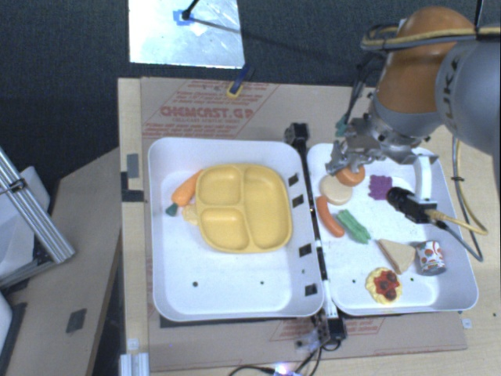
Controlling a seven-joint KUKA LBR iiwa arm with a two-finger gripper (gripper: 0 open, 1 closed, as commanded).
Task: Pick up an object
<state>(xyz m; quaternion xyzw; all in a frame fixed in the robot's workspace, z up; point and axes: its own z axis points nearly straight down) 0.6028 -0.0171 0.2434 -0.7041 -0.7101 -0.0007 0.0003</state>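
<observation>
My gripper [347, 161] hangs over the far-left part of the right bin [462, 288]. Just under it lies an orange slice [351, 177], partly resting on a pale round bun [336, 189]. To their right sits a purple grape cluster [380, 186]. An orange sausage [329, 215] and a green pickle [354, 226] lie toward the bin's middle. Nearer the front are a tan bread wedge [397, 253], a small red-and-white can [429, 258] and a little round pizza [383, 285]. Nothing is seen held by the gripper.
The left bin [176, 288] bears a yellow divided plate [239, 207] with a carrot [185, 189] at its left side. A black clip row [308, 210] runs between the bins. The grey arm [438, 69] spans the right bin's far side.
</observation>
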